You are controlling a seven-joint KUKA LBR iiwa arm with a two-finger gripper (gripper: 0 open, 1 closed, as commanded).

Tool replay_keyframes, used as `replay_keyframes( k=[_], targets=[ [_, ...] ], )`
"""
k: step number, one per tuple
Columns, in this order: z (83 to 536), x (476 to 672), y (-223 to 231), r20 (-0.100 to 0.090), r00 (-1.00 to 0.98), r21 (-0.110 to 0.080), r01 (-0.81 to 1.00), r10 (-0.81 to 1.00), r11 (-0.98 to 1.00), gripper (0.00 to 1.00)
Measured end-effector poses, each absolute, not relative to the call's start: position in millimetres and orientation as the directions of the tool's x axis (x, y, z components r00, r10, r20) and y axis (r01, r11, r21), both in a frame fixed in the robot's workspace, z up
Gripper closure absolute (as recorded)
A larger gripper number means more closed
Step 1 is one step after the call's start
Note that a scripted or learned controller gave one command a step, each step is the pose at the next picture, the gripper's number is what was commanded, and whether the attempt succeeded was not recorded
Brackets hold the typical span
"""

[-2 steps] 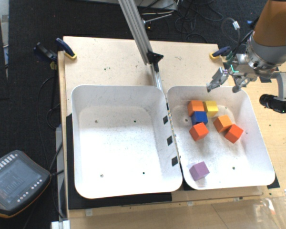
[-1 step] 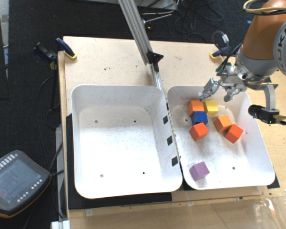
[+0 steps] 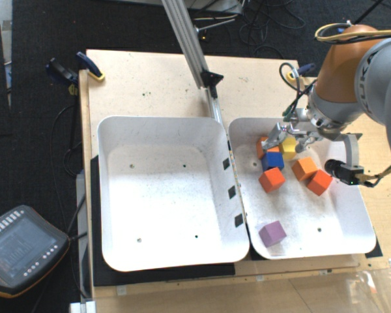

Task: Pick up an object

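Arm reaches in from the right, grey with its orange band, wrist over the upper part of the right bin (image 3: pixel 352 233). Hand (image 3: pixel 288 135) sits low over the cluster of blocks there. Whether it is spread or closed cannot be told from this angle, and no block shows between its tips.

Right bin contents:
- yellow block (image 3: pixel 289 149), directly under the hand, touching the blue block
- blue block (image 3: pixel 272 159), just left of and below the yellow one
- red-orange block (image 3: pixel 271 180), just below the blue one
- small orange piece (image 3: pixel 261 147) at the left edge of the cluster, partly hidden by the hand
- orange block (image 3: pixel 304 168), right of the yellow one
- second red-orange block (image 3: pixel 319 182), touching the orange block at its lower right
- purple block (image 3: pixel 272 233), alone, well apart from the cluster, near the front wall of the bin

All blocks rest on the bin floor. Left bin (image 3: pixel 117 175) lies beside the right one, their inner walls touching. Both bins sit on the pale surface (image 3: pixel 150 83). A metal rail (image 3: pixel 186 34) slants down from the top toward the seam between the bins. A blue and yellow clamp (image 3: pixel 90 66) grips the surface's upper left corner. A grey pendant (image 3: pixel 23 250) lies on the floor at lower left.
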State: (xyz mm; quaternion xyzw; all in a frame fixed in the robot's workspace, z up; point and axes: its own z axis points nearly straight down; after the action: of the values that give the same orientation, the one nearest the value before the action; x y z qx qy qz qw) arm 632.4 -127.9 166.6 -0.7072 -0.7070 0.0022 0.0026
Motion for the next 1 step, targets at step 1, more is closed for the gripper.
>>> replay_keyframes(
  k=[1],
  targets=[
    [115.3,626.5,-118.6,0.001,-0.001,-0.006,1.0,1.0,0.001,0.0]
  ],
)
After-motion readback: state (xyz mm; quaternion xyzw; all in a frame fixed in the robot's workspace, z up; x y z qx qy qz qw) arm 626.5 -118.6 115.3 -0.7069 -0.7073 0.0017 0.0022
